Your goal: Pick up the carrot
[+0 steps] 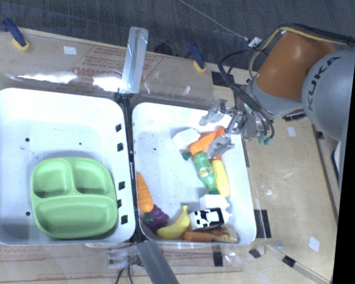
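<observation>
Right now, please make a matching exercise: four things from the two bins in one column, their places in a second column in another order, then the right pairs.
Things:
1. green divided plate
2. carrot
3. banana
4. gripper

Places:
A. near front edge of right bin
B. upper part of right bin, over an orange item
C. left bin
D. along left wall of right bin

Pairs: 1-C, 2-D, 3-A, 4-B

- Two white bins: left bin, right bin.
- One green divided tray, in left bin.
- Two carrots: one at right bin's left wall, one near its far edge.
- One banana, near edge.
- One green bottle.
</observation>
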Available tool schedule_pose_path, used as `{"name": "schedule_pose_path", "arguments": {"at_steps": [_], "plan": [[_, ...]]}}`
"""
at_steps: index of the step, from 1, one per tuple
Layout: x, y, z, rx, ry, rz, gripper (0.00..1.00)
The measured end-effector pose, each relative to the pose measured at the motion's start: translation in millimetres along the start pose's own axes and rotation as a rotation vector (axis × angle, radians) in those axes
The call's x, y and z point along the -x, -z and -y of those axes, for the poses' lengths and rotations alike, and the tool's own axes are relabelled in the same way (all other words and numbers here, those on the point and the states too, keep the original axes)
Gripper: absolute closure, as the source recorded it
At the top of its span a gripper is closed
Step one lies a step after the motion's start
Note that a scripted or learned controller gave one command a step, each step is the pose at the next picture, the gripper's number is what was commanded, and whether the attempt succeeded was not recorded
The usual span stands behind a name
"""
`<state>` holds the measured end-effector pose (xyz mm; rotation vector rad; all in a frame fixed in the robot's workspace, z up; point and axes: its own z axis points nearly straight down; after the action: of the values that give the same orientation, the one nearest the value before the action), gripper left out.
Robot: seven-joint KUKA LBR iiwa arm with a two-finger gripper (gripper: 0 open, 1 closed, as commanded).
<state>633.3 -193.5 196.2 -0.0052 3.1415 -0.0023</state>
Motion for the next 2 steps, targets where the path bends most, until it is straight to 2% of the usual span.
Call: {"name": "schedule_pose_path", "arguments": {"at_steps": [1, 2], "plan": [[-7, -80, -10, -0.005, 0.007, 0.022, 0.00], [-2, -66, -12, -0.008, 0.015, 0.037, 1.00]]}}
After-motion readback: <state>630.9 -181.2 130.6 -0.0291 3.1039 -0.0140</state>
